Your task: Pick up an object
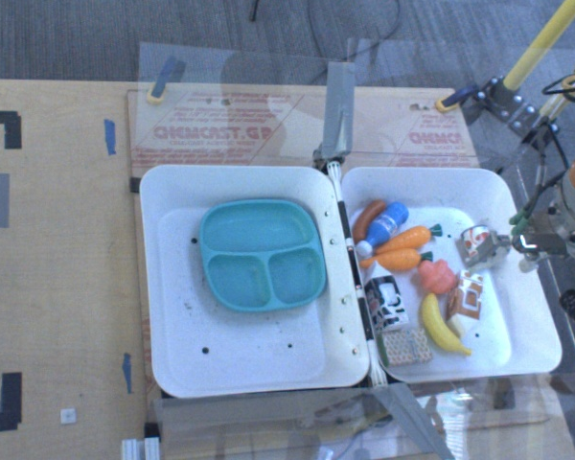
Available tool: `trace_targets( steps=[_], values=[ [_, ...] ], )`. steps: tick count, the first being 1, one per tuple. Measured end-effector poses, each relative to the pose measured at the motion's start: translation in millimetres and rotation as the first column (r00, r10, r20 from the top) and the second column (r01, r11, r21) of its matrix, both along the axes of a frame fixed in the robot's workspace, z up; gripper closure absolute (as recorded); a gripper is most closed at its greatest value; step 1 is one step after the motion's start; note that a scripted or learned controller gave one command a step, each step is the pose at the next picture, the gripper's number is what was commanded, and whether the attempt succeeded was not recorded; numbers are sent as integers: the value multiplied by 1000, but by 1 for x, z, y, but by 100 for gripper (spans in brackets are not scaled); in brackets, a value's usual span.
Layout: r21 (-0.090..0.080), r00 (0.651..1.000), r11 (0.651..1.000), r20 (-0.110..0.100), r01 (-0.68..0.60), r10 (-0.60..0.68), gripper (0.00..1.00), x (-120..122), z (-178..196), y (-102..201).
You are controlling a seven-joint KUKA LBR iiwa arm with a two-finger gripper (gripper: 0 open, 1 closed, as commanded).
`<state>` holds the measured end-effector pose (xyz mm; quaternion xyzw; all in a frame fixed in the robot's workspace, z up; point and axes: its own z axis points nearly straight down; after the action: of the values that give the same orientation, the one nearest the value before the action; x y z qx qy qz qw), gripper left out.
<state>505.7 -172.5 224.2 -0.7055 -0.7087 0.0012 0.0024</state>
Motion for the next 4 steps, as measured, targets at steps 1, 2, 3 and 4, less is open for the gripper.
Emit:
trace_targets(
  steps=[1, 2, 3, 4],
  values=[
    [-4, 1000, 1000, 18, 9, -9, 0, 34, -98, 47],
    [-5, 998, 998, 10, 56, -56, 0, 136, -137, 25],
    [-4, 999, 999, 12, 49, -49, 100, 138, -127, 28],
    [-8, 999, 999, 10, 49, -49, 0, 138, -127, 27]
  ],
)
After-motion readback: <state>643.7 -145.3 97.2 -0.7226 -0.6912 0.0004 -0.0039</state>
